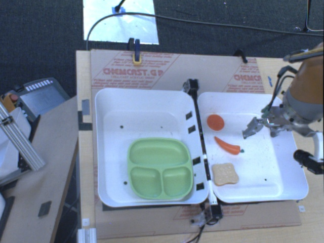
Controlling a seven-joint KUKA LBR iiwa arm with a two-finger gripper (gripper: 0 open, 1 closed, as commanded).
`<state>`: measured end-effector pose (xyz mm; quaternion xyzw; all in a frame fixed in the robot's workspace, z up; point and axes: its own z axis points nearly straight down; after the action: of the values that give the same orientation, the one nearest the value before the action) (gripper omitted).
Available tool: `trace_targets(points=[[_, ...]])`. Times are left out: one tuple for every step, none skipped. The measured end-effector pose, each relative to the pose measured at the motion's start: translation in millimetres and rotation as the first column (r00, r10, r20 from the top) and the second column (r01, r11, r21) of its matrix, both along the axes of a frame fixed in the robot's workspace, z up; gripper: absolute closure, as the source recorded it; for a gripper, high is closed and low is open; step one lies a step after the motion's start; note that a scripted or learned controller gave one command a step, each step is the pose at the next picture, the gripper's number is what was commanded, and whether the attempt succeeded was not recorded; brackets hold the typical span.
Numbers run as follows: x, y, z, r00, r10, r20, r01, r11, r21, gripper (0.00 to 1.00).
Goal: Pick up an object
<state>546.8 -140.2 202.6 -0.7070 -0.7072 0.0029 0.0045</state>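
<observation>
Three small objects lie in the right bin [283,186]. An orange-red round piece [215,121] sits near the bin's back left. In front of it lies a red-orange chili pepper [228,146] with a green stem, pointing right. A tan slice of toast [225,173] rests near the front left. My gripper [252,129] hangs over the middle of the right bin. It is to the right of the round piece and the pepper, apart from both, and I see nothing held in it.
The left bin [111,110] holds a green divided plate [161,167] at its front right. A black-clipped divider [197,146] separates the two bins. The arm's orange band and wrist [306,92] cover the right bin's back right corner.
</observation>
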Motion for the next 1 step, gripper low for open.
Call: trace_targets(points=[[2.8, 0.3, 6.1, 1.000, 0.003, 0.011, -0.003, 1.000, -0.002, 0.00]])
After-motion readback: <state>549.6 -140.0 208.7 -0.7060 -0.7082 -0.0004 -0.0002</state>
